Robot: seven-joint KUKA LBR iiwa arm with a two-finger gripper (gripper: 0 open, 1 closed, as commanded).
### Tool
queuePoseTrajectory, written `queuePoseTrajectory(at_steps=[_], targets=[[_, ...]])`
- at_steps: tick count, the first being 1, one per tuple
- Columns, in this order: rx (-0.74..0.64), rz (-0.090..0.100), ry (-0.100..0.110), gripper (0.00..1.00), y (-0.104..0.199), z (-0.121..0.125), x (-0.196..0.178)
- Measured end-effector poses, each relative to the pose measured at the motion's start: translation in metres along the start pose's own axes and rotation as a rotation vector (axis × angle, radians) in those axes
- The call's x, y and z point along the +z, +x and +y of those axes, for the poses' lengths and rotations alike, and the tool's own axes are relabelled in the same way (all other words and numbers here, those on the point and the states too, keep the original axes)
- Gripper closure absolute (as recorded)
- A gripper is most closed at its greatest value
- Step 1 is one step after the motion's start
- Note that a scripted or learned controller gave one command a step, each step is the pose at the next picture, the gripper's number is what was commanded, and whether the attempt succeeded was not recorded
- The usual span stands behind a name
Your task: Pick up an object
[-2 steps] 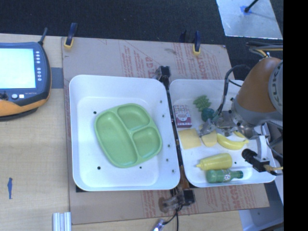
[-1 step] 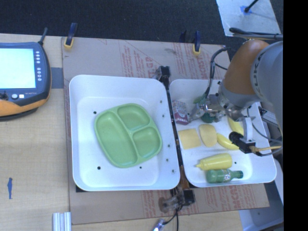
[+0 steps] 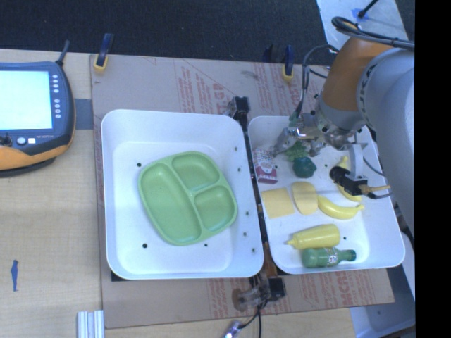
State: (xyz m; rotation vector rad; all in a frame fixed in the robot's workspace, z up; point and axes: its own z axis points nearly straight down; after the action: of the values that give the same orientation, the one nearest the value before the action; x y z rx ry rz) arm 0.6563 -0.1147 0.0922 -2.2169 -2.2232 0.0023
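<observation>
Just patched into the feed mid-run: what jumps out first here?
The green divided plate lying alone in the left bin catches the eye first. Next, the grey arm with its orange band reaches in from the right, its pincer down over the right bin by a dark green object, above yellow toy foods.

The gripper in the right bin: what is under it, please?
Under the gripper a dark green object shows in the right bin. Its upper part is covered by the gripper.

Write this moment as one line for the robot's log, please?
arm: over right bin | gripper: above dark green object | grasp: not visible | left bin: green divided plate
</observation>
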Motion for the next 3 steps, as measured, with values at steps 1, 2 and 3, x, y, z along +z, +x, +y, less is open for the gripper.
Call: queuePoseTrajectory(at_steps=[1, 2, 3], targets=[[-0.002, -0.001, 0.002, 0.0, -0.018, -0.065, 0.001], [-0.001, 0.001, 0.0, 0.0, 0.014, 0.0, -0.001], [0.0, -0.001, -0.001, 0.0, -0.004, 0.0, 0.0]])
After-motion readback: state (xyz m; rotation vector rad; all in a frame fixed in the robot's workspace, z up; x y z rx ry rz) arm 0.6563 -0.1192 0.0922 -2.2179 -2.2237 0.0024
